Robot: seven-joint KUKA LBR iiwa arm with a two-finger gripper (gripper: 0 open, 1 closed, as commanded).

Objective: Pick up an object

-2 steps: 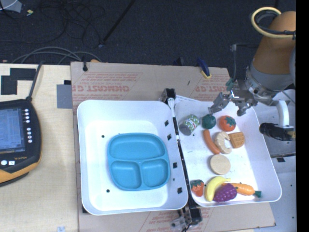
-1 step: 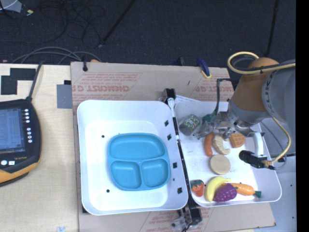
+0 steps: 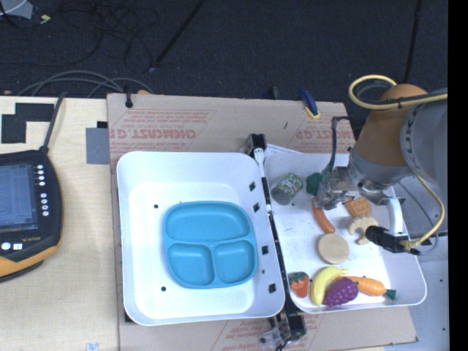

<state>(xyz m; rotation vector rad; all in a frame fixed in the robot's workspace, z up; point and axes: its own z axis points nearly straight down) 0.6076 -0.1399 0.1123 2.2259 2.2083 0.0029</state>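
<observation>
End effector (image 3: 333, 194) is down in the right bin (image 3: 409, 284), right over the orange sausage (image 3: 322, 216). Can't tell its state. Banana (image 3: 322, 284) and grapes (image 3: 340, 292) lie nearer the front.

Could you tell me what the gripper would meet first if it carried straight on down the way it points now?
Probably the orange sausage-shaped toy just below the gripper in the right bin; depth is hard to judge from this slanted view.

A black-and-orange control pendant (image 3: 22, 207) with a lit screen was laid on the pale bench at the far left. A printed cardboard sheet (image 3: 219, 126) was spread beneath both bins. Dark cables (image 3: 110, 20) were strewn over the black floor behind.
</observation>
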